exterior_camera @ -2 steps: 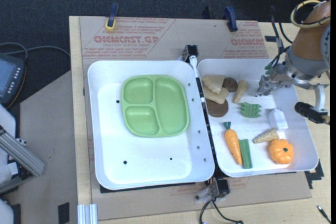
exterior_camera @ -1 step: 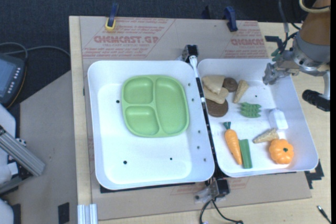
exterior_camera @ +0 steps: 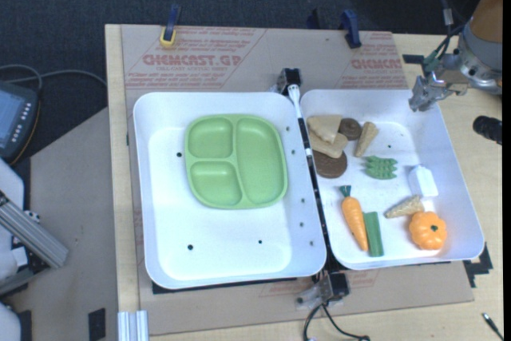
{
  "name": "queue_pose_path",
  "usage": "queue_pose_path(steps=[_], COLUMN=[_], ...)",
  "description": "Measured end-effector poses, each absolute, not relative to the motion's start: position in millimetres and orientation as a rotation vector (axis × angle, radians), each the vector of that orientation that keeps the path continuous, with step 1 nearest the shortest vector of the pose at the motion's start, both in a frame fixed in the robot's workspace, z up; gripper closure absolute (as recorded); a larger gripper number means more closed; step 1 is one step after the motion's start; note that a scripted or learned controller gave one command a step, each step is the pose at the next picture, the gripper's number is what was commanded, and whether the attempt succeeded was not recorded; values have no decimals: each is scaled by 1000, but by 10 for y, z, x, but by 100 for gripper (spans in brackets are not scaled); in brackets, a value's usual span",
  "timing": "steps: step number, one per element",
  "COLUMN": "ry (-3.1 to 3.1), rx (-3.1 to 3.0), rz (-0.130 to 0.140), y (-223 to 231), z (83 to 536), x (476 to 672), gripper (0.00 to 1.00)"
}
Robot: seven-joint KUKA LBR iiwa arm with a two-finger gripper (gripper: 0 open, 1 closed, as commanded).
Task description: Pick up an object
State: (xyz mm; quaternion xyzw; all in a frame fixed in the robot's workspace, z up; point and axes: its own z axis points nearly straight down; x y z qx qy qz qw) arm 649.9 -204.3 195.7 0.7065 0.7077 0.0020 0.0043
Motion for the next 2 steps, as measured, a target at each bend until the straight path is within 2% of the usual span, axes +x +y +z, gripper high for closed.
queue_pose_path(steps=[1,2], ry=[2217,2227], rx=[2215,2218], rz=[5,1], y=[-2049,-1606], z=[2280,2362], x=[6513,6375], gripper=[100,100])
